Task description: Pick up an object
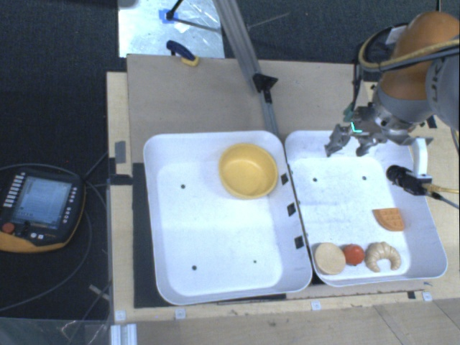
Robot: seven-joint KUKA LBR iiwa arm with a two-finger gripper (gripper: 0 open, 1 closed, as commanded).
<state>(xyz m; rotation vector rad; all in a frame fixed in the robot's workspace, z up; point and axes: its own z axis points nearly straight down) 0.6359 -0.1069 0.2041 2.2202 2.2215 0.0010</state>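
Note:
My gripper [351, 147] hangs open over the far edge of the right bin [316, 149], with nothing between its fingers. Well in front of it, along the bin's near side, lie a round beige bun [330, 258], a small red tomato [353, 254] and a croissant [383, 256]. An orange cracker-like piece [389, 219] rests a little farther back on the right. A yellow bowl [248, 169] sits at the far right of the left bin [165, 192].
A grey pole [241, 38] slants across the bench behind the bins. On the floor to the left lies a teach pendant [37, 207]. Black clips [291, 208] sit on the seam between the two bins.

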